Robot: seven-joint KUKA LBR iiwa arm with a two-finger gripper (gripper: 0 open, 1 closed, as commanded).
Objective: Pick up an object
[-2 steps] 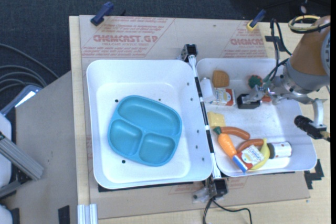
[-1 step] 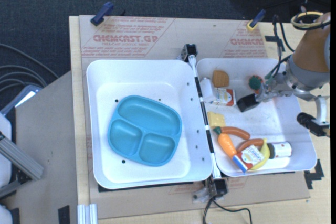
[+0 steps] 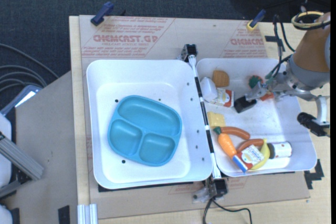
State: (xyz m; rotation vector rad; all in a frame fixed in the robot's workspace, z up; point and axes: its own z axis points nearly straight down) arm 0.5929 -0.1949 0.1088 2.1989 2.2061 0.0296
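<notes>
Because the task accepts any object, we treat the right bin (image 3: 278, 120) as the work zone and give every place relative to the gripper (image 3: 260, 91).

Nearest the camera, well to the near side of the gripper, lies a cluster: a banana (image 3: 265, 157), a small bottle (image 3: 281, 150) with a white label, a printed packet (image 3: 251, 155), a carrot (image 3: 227, 143) and a sausage (image 3: 234, 132). The carrot and sausage lie close together, and their long axes run roughly across the view.

Further back, to the gripper's near side and toward the view's left, a yellow cheese slice (image 3: 215, 119) lies flat. About level with the gripper, toward the view's left, a white-and-red pouch (image 3: 218, 94) rests by the bin wall.

Just beyond the gripper, on its far side, sits a small green piece (image 3: 255, 81). It is the closest candidate but too small to identify, and we cannot tell whether it touches the gripper. Farthest back, toward the view's left, lies a brown bun (image 3: 221, 78).

The gripper hangs over the bin's far half. We cannot tell whether it is spread or closed, and no object shows clamped in it.

We judge that the coming move needs either a short shift to the far side for the green piece or a longer travel to the near side for the cluster.
</notes>
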